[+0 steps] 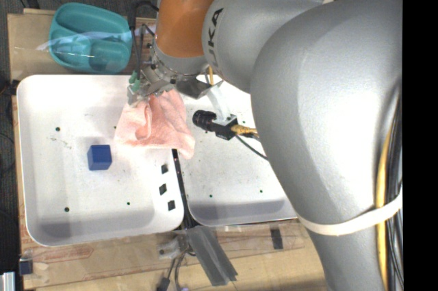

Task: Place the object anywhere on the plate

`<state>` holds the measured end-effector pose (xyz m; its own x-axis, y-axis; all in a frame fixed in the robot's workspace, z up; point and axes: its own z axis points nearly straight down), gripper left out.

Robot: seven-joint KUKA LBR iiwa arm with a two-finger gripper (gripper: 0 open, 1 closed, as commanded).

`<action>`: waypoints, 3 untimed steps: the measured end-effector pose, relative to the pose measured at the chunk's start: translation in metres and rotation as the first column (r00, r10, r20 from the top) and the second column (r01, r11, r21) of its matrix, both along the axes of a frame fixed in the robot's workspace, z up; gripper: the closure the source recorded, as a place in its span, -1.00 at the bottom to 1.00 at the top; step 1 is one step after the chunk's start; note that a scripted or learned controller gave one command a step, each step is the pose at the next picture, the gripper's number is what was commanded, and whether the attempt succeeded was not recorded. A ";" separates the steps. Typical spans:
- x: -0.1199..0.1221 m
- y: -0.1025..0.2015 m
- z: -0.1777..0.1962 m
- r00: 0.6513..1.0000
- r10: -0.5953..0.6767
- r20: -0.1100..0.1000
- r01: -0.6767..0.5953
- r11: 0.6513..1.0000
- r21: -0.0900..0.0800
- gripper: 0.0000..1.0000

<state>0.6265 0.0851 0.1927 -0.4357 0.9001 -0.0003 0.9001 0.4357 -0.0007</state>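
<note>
A crumpled pink cloth (154, 122) hangs over the right part of the left bin (41, 146), its top gathered up to a peak. My gripper (142, 87) sits at that peak, below the orange wrist band, and is shut on the cloth's upper edge. The cloth's lower corner drapes across the divider between the two bins. A small blue cube (100, 157) lies on the left bin's floor, to the left of the cloth and apart from it.
A teal plastic container (89, 36) rests on the bench behind the left bin. The arm's grey body covers most of the right bin (226, 194). A black cable connector (209, 122) juts out beside the cloth.
</note>
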 end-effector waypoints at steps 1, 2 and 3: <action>-0.018 0.074 -0.098 0.990 -0.138 -0.003 0.138 0.990 -0.001 1.00; 0.021 0.013 -0.053 0.981 0.197 0.001 -0.197 0.981 0.000 1.00; -0.001 0.081 -0.090 0.999 0.033 -0.004 -0.033 0.999 0.000 1.00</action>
